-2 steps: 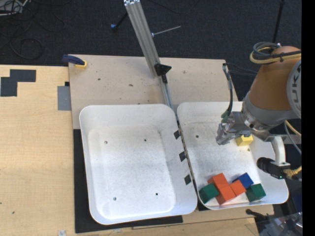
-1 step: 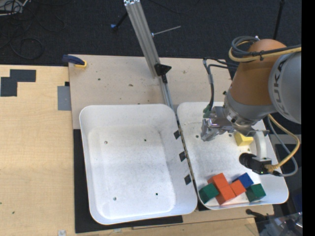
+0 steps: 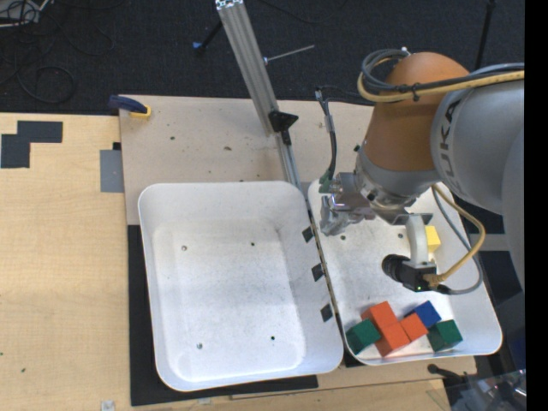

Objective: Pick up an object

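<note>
End effector (image 3: 336,215), grip state unclear, over right bin (image 3: 488,332)'s far-left corner, blocks (image 3: 402,325) well apart.

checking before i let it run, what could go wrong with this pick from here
The gripper sits near the divider between the bins, well away from the blocks bunched in the right bin's near corner, so closing here would likely grab nothing. The blocks touch, so it may pinch two or knock one aside.
</note>
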Robot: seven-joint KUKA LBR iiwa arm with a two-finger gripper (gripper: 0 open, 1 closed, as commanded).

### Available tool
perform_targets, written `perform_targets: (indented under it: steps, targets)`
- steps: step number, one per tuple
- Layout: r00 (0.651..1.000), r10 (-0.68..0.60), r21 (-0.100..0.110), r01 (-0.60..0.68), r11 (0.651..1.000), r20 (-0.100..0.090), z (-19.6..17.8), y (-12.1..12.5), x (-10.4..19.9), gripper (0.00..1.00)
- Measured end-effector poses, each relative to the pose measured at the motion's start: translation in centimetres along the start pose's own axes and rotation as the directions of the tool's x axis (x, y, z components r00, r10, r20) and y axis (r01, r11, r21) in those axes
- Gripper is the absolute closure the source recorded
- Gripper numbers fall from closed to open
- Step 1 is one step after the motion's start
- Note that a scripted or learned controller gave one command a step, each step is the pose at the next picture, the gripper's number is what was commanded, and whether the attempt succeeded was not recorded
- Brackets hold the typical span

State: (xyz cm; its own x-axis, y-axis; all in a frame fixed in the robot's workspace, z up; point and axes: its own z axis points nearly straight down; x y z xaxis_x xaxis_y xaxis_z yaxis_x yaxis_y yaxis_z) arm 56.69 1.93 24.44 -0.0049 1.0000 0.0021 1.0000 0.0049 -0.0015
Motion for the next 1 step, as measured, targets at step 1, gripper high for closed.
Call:
perform_targets:
  steps: [1]
  targets:
    - [1.000,0.001,0.003,-0.001,1.000,0.001,1.00,0.14,5.25,1.00]
